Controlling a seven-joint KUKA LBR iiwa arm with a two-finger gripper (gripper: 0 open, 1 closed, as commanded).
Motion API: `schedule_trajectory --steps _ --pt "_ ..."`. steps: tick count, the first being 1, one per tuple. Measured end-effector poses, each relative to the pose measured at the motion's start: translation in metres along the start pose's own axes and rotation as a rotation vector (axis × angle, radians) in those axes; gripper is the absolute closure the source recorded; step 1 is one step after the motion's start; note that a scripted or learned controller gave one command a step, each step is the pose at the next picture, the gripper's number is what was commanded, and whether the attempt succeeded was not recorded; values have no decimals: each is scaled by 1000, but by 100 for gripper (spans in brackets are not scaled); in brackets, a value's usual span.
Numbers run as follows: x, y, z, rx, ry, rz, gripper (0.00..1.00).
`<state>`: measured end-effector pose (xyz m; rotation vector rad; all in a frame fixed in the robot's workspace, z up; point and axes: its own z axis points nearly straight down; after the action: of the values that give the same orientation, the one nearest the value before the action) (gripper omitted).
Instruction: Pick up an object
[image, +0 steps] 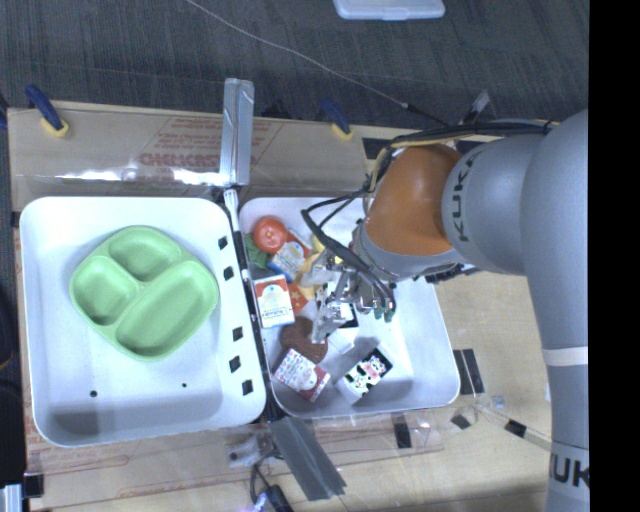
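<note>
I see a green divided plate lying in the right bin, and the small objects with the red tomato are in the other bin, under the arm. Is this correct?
Not quite. The camera view shows the green divided plate lying in the left bin, not the right one. The rest holds: the small objects, with the red tomato, are in the other bin, under the arm.

I see a pale green divided plate (145, 290) in a white bin (60, 400), a red tomato (269, 234), and a black-and-white cow-patterned carton (366, 372).
</note>
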<state>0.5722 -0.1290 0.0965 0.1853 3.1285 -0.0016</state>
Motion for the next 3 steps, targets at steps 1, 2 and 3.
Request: schedule_trajectory --steps 1,2,3 --pt "6 -62 -16 1 5 127 0" --pt "19 -8 0 0 1 278 0" --pt "-40 33 1 9 -2 217 0"
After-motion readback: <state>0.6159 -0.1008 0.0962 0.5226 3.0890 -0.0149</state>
